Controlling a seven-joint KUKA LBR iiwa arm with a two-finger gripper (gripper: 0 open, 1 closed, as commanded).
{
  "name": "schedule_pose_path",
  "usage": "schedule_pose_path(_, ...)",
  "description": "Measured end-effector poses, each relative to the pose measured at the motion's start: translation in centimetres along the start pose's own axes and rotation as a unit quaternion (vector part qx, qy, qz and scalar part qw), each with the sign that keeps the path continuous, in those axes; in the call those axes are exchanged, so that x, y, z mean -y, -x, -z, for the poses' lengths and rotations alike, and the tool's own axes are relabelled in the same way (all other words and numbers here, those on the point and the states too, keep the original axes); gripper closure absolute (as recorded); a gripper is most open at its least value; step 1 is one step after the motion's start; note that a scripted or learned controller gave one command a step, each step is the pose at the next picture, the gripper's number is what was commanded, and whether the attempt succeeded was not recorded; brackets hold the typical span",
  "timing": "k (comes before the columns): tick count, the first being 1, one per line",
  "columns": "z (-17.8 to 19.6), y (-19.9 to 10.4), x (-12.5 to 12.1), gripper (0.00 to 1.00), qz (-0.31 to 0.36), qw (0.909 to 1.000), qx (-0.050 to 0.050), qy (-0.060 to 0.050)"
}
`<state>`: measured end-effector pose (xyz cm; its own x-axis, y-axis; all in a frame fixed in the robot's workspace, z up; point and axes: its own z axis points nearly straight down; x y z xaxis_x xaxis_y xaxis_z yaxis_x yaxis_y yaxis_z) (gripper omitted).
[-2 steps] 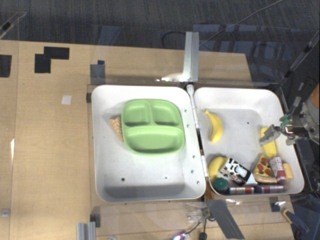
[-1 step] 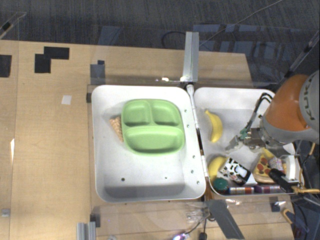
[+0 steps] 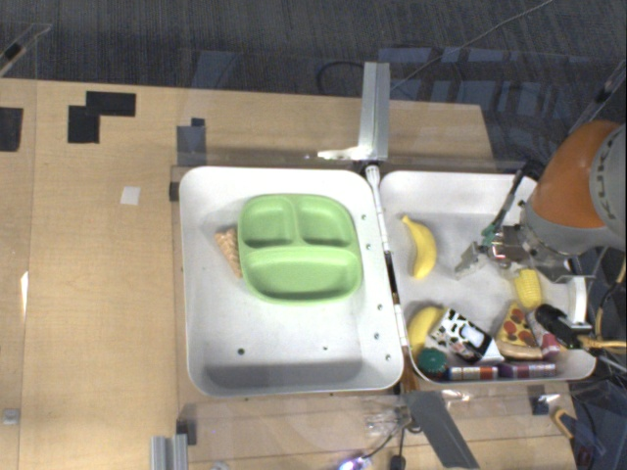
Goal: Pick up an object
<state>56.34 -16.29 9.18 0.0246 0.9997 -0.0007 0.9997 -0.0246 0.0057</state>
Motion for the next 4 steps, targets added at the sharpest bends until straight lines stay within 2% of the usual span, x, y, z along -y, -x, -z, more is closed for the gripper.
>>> schedule_pose_path(1,-0.3,-4.6,-6.8,0.0,-0.056,0.9984,-0.001,0.004)
schedule_pose_path(2,0.0,-6.4,-2.8,0.0,-0.032,0.9995,0.002,-0.001)
schedule_pose_path(3,9.1,-8.8,1.5,0.0,-0.195,0.9808,0.0,-0.003)
schedule_pose_path(4,14.0,-14.1,5.9,0.0,-0.292,0.9564,0.001,-0.003)
